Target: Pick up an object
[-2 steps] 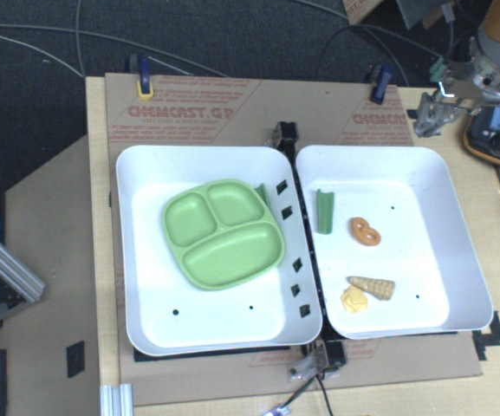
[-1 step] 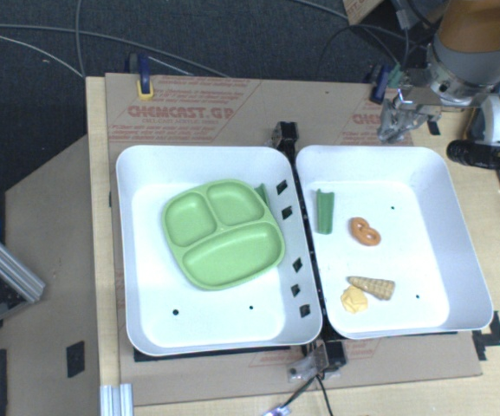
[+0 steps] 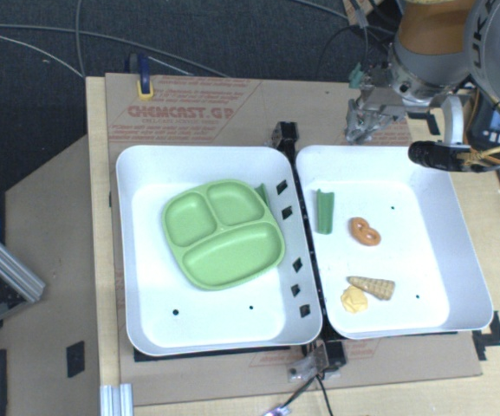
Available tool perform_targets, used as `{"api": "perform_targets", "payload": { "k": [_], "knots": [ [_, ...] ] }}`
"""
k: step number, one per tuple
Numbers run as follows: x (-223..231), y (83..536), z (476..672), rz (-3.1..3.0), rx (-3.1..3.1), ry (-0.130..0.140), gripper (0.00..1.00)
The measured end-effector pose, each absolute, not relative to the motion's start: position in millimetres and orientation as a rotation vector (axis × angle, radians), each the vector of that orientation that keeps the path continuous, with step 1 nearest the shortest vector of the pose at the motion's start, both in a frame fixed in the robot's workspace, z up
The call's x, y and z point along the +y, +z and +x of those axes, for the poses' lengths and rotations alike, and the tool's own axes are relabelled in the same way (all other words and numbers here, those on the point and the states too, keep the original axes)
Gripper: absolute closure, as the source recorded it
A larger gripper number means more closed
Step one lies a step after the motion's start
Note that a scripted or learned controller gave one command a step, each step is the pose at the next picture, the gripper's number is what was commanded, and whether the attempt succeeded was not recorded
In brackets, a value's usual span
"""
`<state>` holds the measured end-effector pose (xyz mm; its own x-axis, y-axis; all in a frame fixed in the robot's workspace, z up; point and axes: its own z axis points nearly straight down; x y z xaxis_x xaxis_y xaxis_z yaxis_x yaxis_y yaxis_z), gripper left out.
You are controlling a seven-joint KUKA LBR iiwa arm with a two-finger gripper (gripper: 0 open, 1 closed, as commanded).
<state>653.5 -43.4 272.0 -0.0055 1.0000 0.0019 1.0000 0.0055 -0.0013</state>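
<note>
In the right bin [image 3: 440, 232] lie a green stick-shaped piece [image 3: 324, 211], an orange pretzel-like piece [image 3: 365, 231], a tan waffle cone [image 3: 372, 287] and a small yellow lump [image 3: 353, 300]. A green divided plate [image 3: 224, 233] rests in the left bin [image 3: 146, 258]. My gripper [image 3: 364, 126] hangs beyond the far edge of the right bin, over the cardboard, well away from all the pieces. Nothing shows between its fingers.
A black hinge strip [image 3: 295, 232] runs between the two bins. Brown cardboard [image 3: 198, 107] with red print covers the bench behind them. Cables [image 3: 85, 24] trail over the dark floor at the back, and a metal rail [image 3: 3, 263] stands at the left.
</note>
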Motion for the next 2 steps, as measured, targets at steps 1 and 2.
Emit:
{"api": "perform_targets", "payload": {
  "k": [1, 2],
  "knots": [
    [5.4, 272.4, 639.1, -2.213, -2.225, 0.0, 1.0],
    [66.3, 264.8, 625.5, -2.212, -2.225, 0.001, 1.0]
  ]
}}
